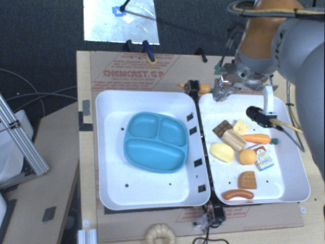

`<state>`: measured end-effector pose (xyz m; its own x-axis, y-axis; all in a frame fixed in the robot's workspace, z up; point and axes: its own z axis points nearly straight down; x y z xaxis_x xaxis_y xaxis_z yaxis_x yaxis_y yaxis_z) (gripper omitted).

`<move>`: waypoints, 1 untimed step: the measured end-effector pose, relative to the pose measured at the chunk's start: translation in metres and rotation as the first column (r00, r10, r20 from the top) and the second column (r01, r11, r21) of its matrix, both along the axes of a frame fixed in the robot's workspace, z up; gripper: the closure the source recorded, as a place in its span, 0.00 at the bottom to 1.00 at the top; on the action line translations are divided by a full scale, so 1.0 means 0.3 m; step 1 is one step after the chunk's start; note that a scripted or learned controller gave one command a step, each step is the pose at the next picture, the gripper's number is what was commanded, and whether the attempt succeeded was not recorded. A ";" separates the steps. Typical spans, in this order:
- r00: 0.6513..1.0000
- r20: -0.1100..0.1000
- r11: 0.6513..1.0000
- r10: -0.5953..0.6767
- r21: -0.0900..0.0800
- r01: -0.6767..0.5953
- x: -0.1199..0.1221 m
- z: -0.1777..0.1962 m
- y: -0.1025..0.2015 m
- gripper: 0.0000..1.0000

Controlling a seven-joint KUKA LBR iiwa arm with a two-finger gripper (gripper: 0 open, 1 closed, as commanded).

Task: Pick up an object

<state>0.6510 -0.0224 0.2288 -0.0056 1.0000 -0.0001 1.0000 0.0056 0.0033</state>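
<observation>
My gripper (222,92) hangs over the back left corner of the right bin (292,179), with nothing visibly held. The food items lie in front of it in that bin: a brown chocolate piece (222,128), a yellow cheese wedge (240,126), a carrot (256,138), a beige roll (233,140), a pale yellow potato-like piece (222,152), an orange (247,157), a small carton (264,159), a waffle square (247,179) and a sausage (237,194). The chocolate piece is the nearest to the gripper.
The left bin (111,187) holds a blue divided plate (156,141). A small orange item (203,89) lies just behind the bins' divider. A black fitting with a cable (259,117) hangs over the right bin's back. A beige ring (161,234) sits at the bench's front edge.
</observation>
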 end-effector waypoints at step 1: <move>1.000 0.000 1.000 -0.006 -0.001 0.006 0.010 -0.012 -0.044 1.00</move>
